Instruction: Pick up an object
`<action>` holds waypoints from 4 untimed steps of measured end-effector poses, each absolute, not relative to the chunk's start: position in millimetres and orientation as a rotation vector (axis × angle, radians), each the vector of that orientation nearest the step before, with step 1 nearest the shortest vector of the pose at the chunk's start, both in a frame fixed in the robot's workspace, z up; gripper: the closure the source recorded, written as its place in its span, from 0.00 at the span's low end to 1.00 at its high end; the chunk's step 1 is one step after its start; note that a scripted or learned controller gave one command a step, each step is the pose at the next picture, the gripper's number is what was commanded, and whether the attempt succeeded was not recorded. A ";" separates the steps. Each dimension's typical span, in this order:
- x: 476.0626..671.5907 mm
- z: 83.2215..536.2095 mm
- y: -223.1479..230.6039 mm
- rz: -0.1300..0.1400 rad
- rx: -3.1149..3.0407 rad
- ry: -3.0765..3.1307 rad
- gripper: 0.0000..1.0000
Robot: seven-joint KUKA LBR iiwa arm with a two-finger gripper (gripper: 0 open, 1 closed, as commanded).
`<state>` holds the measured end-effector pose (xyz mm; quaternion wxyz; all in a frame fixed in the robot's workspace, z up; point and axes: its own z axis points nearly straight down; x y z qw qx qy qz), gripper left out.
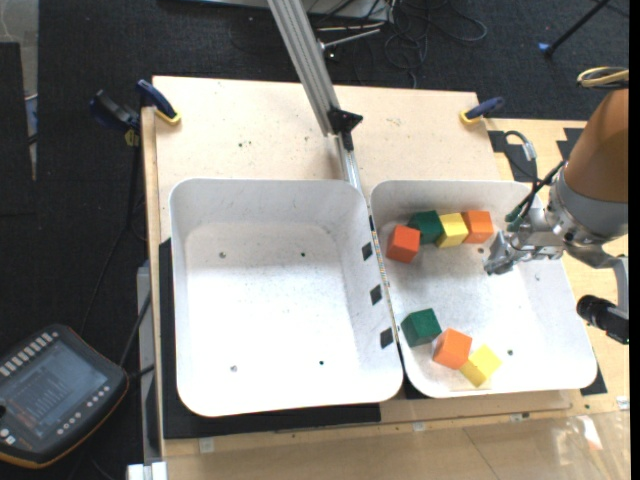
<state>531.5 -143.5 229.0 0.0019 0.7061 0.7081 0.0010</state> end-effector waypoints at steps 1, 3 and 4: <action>542.7 239.8 -90.9 0.005 2.211 2.230 1.00; 577.9 245.8 25.4 0.005 2.211 2.231 1.00; 597.6 240.7 85.8 0.004 2.212 2.230 1.00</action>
